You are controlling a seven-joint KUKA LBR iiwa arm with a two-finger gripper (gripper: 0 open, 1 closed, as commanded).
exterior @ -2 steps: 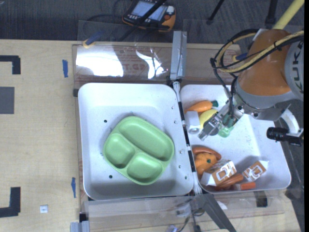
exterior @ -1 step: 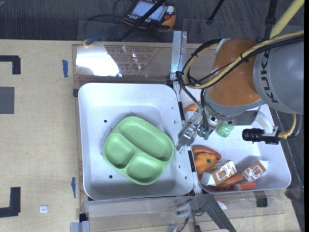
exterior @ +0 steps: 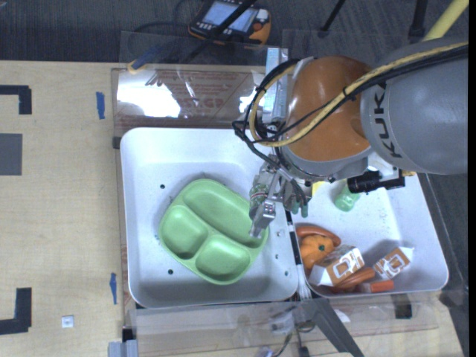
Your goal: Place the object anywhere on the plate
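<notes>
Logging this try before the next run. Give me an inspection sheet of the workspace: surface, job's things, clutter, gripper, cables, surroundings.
Surface: wooden bench bearing two white bins, left bin and right bin, side by side.
Job's things: green divided plate lies in the left bin, tilted toward the middle wall; nothing seen resting in its compartments.
Clutter: right bin holds an orange toy, two orange-and-white packets and a small green item.
Gripper: gripper hangs over the plate's right edge; whether the jaws hold anything cannot be told.
Cables: yellow and black cables loop round the orange wrist band.
Surroundings: handheld controller on dark floor beyond the bench; blue tape marks on the bench.
</notes>
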